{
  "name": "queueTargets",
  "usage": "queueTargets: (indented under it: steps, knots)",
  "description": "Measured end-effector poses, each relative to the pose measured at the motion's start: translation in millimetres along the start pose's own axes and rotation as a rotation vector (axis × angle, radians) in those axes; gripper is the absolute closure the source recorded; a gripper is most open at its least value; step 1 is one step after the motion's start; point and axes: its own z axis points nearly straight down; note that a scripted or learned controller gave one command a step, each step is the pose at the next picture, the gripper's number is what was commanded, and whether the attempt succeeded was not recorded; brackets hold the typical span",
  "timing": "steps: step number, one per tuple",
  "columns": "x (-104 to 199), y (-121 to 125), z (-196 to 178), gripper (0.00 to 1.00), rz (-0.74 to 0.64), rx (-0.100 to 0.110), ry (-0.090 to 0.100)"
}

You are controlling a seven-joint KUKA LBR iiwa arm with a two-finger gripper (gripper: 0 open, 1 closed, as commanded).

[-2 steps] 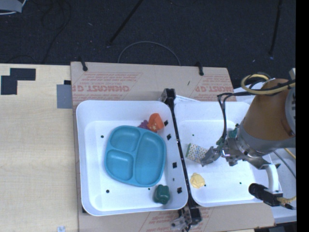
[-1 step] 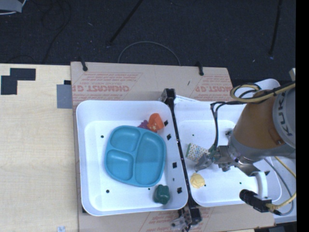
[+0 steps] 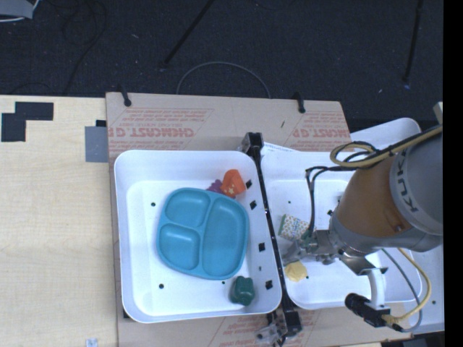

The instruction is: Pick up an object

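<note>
My gripper (image 3: 307,250) is low in the right bin (image 3: 318,300), near its left wall, and the grey and orange arm (image 3: 376,208) covers much of that bin behind it. A small white object with green dots (image 3: 292,226) lies just above and left of the gripper. A yellow object (image 3: 295,271) lies just below and left of it. I see nothing clearly between the gripper's tips.
The left bin (image 3: 134,194) holds a blue divided plate (image 3: 202,232). An orange object (image 3: 233,183) with a purple piece (image 3: 215,187) lies at the plate's top edge, and a dark green object (image 3: 242,290) lies below it. A black divider (image 3: 265,223) runs between the bins.
</note>
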Motion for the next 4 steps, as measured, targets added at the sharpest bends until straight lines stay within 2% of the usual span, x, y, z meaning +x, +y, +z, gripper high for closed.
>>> queueTargets:
  steps: [1,2,3,4]
  knots:
    - [-2,1,-13,1.0,0.007,-0.001,0.001]
    - [-1,5,-75,1.0,-0.001,-0.006,-0.001]
    - [-3,12,-120,1.0,-0.001,-0.005,-0.001]
    - [-4,12,-146,1.0,-0.001,-0.005,-0.001]
